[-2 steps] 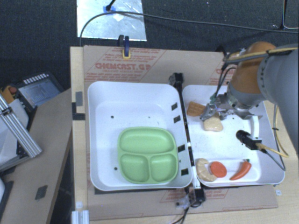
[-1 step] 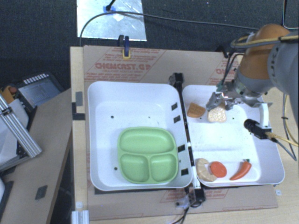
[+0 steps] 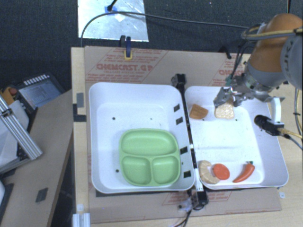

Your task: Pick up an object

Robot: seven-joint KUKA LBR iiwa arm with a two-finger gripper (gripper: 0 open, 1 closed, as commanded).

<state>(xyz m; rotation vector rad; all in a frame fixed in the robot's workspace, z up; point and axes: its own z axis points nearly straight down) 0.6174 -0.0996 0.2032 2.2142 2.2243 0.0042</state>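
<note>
The gripper (image 3: 226, 100) is hanging over the far-right cracker (image 3: 224, 111), a light, brittle piece, probably best pinched at its edges; I cannot tell its state.

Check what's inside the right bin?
Right bin holds an orange-brown piece, a tan waffle-like piece under the gripper, plus a pale round item, tomato and chili.

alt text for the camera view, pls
The gripper hovers at the far edge of the right bin, right over a tan food piece. That bin also holds a bread piece, tomato and chili; the left bin holds a green tray.
</note>
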